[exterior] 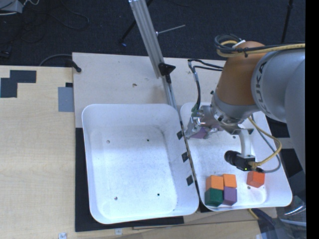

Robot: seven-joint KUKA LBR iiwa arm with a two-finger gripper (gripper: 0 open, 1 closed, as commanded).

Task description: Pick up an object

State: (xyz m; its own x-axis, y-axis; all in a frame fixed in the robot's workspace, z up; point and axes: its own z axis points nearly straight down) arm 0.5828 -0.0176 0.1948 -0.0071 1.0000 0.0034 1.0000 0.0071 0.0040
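Note:
My gripper (pixel 198 128) hangs over the upper left part of the right bin (pixel 269 200), close to the divider between the bins. A small purple block (pixel 202 132) sits between its fingers, partly hidden by them, and it looks lifted off the bin floor. At the front of the right bin lie two orange blocks (pixel 217 181) (pixel 230 179), a green block (pixel 214 197) and a second purple block (pixel 230 195), packed together. A red-orange block (pixel 255 178) lies apart to their right.
The left bin (pixel 99 133) lies beside the right one, with black clips (pixel 185 157) along the shared rim. A slanted aluminium rail (pixel 149 39) rises behind the bins. The arm's grey and orange body (pixel 249 83) and a cable (pixel 269 158) overhang the right bin.

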